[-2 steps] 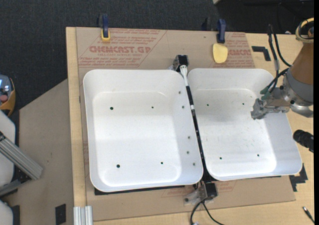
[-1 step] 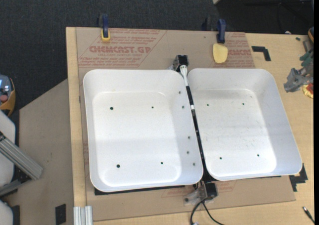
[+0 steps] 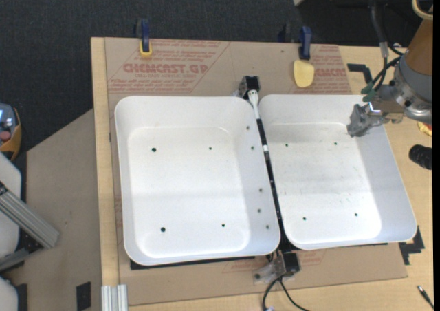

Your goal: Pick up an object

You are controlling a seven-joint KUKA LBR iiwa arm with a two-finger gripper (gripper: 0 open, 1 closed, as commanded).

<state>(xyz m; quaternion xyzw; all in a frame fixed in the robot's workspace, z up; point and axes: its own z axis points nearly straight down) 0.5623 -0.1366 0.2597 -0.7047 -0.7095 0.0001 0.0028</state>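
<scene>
The gripper (image 3: 359, 124) shows as a small grey metal cluster hanging over the far right corner of the right bin (image 3: 385, 186), and its fingers are too small and blurred to separate, so whether they stand wide, narrow or closed on anything cannot be told. Nothing can be made out between them. Behind the gripper the arm (image 3: 416, 76) runs out toward the right edge, where it is cut off; only the wrist, a strip of the orange band and some dark cables beside it are in view. The right bin's white floor carries only a few small dark dots and faint scuffing, and no loose object can be made out on it. The left bin (image 3: 130, 165) sits just beside it, touching along a dark strip that runs between their inner walls, and its floor likewise shows only four small dots. The one loose thing that can be seen is a small yellow object (image 3: 304, 73) lying on the cardboard sheet (image 3: 103, 96) under the bins, just beyond the right bin's far left corner and below a blue clamp (image 3: 304, 40); its exact kind is hard to tell. A second blue clamp (image 3: 144, 31) grips the sheet's far edge near its left corner.
</scene>
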